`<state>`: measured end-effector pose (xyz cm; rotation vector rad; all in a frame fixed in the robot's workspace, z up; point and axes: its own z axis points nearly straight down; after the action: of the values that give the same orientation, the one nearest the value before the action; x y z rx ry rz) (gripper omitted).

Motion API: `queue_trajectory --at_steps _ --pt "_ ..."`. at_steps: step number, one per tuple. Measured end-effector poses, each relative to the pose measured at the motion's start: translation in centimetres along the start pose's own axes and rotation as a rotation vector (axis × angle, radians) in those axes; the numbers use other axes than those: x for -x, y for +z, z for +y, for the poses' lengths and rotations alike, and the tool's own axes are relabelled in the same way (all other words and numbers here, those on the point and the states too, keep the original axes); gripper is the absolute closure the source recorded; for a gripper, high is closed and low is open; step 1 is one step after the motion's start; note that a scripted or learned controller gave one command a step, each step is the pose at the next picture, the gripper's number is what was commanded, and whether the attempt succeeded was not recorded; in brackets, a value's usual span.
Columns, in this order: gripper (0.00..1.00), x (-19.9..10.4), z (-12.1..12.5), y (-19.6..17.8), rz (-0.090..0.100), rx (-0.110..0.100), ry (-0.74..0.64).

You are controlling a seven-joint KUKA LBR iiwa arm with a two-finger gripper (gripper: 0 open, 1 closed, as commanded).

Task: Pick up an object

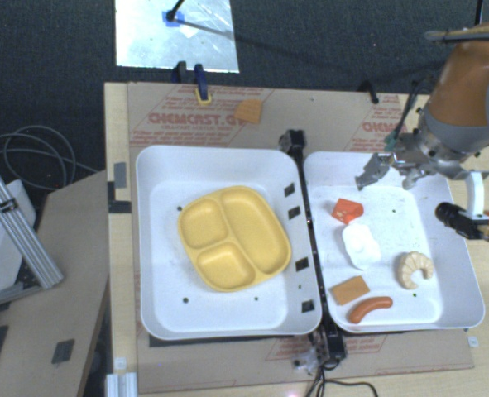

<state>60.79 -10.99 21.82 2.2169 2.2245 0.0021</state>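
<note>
Below the fingers (390, 170), which hang splayed apart with nothing between them over the far part of the right bin (459, 304), the candidate objects lie untouched on the white floor. Nearest, just below and toward the left bin (157, 222) from the fingers, sits a red block (347, 211); a white lump (360, 245) lies just beyond it on the side away from the fingers, the two close together though I cannot tell whether they touch. Farther below come a croissant-shaped piece (414, 268), a flat tan slab (349, 289) and a red sausage (369, 308) (the last is the farthest from the fingers of all). Well off to the fingers' left-bin side rests a yellow divided tray (232, 238), alone in its bin. As for progress, I judge the task barely begun: nothing is gripped or lifted, and every piece rests flat in its bin. What remains is the whole of the pick: choosing a target, most plausibly the red block given how near it lies, coming down over it, closing on it and raising it off the bin floor. The white lump's nearness may crowd one finger on the descent.
</note>
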Motion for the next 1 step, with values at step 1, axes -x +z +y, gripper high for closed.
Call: queue_trajectory --at_steps 1 --pt "0.00 -6.33 -2.21 -14.06 0.001 0.015 -0.009"
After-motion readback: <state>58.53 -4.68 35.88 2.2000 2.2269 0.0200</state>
